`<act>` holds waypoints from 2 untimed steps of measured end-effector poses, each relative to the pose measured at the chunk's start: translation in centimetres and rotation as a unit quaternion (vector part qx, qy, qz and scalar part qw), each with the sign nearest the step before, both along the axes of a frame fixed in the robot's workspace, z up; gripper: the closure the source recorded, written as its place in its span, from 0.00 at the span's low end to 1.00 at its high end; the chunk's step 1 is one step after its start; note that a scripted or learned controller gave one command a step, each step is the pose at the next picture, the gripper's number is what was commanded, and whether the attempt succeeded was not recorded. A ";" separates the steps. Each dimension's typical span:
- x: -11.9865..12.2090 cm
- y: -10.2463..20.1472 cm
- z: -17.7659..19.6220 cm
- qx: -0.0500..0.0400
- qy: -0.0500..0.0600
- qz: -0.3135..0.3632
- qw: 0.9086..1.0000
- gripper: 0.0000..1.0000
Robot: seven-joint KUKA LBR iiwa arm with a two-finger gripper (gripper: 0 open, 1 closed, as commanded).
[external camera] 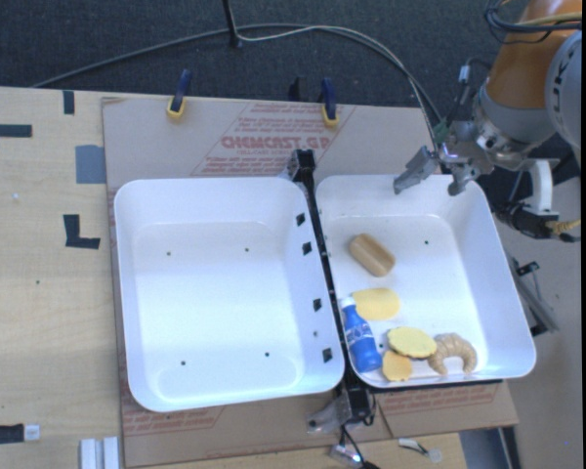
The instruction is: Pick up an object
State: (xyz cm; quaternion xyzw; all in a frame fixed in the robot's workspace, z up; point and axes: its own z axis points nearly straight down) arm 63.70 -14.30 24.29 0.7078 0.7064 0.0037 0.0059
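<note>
I'm hovering the gripper [432, 175] over the right bin's [503, 252] upper rim, fingers spread wide and gripping nothing. The nearest pick, a tan bread roll [371, 254], is lying below and left of it in the frame, its long axis slanting from upper left to lower right.

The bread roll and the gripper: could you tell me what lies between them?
Only bare white floor of the right bin lies between bread roll and gripper.
</note>
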 end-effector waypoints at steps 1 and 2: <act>-5.1 3.4 -14.3 0.002 0.013 0.001 1.000 0.00; 0.7 3.7 -15.9 0.001 0.007 0.002 1.000 0.00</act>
